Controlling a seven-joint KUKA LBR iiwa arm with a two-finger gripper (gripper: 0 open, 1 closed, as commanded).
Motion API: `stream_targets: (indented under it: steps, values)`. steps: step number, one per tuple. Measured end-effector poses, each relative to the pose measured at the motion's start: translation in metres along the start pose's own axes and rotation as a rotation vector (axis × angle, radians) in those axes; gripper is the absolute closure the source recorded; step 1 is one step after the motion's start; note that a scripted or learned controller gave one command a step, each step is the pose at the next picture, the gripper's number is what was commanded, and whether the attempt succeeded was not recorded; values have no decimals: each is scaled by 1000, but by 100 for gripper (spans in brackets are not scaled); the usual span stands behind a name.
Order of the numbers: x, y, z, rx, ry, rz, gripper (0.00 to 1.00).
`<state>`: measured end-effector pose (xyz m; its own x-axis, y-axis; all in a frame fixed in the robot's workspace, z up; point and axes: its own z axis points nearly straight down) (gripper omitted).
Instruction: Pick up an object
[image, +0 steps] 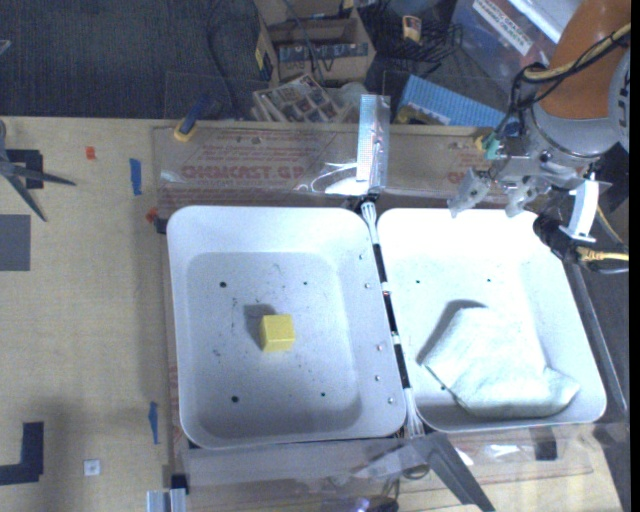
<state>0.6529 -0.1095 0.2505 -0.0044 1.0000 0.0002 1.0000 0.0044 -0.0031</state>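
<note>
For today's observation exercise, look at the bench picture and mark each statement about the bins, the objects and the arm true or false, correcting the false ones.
1. A yellow block lies in the left bin. True.
2. A white cloth lies in the right bin. True.
3. The gripper holds the yellow block. False: the block lies alone in the left bin, far from the gripper.
4. The gripper sits above the left bin's near edge. False: it is over the far edge of the right bin.
5. The two bins stand side by side. True.
</note>
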Motion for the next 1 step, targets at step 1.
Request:
stream_targets:
  steps: [1]
  values:
    - [0,0,0,0,0,0,0]
